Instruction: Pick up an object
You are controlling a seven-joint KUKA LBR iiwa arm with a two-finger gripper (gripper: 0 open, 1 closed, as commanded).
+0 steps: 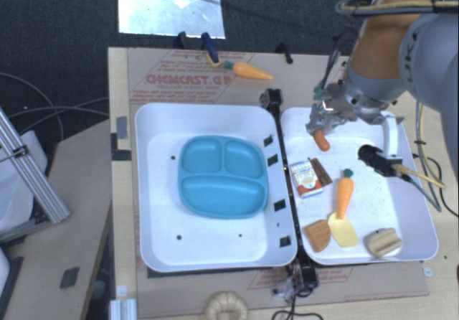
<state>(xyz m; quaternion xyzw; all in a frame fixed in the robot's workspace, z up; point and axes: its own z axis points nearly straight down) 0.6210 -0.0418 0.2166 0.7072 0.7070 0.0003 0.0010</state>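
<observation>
Hovering over far end of right bin (412,189), gripper (320,125) sitting just above small orange sausage (321,140); cannot tell jaw opening or contact. Sausage looking light, rigid, smooth, probably slippery plastic; gripping across short width at middle seeming safest.

1. The gripper (323,123) blurs against the wrist, so its fingers' spread cannot be read.
2. It covers the upper end of the small orange sausage (321,140).
3. The braided ring (228,307) is cut by the bottom edge.
4. The milk carton (306,179) print is too small to read.
</observation>
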